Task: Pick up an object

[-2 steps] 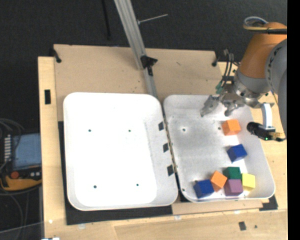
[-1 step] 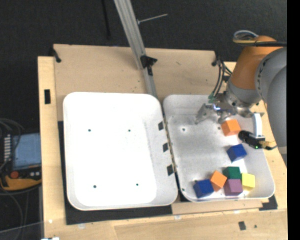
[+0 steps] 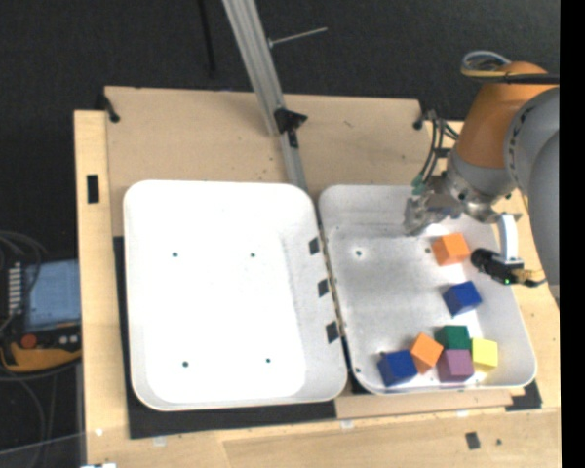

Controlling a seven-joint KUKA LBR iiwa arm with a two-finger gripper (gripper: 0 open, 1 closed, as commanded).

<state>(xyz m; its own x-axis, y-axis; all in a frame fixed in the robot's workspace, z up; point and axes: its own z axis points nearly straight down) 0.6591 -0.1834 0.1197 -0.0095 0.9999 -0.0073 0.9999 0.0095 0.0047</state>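
Hovering fingers (image 3: pixel 419 213) near orange block (image 3: pixel 450 250), right bin (image 3: pixel 370 291)

The bench (image 3: pixel 224 135) looked like bare, matt, pale brown board, unvarnished. Both bins looked like smooth white plastic: the left bin (image 3: pixel 219 291) kept an even, clean sheen, while the floor of the right bin (image 3: pixel 390 281) appeared scuffed and greyed. The blocks seemed matt, perhaps foam or painted wood: an orange block (image 3: pixel 450 250), a blue block (image 3: pixel 461 298), and a near cluster with a yellow block (image 3: pixel 485 353) and a purple block (image 3: pixel 455 364). The arm (image 3: pixel 497 125) had a smooth, slightly glossy orange and grey shell. A slanted pole (image 3: pixel 258 57) at the far side looked like brushed metal.
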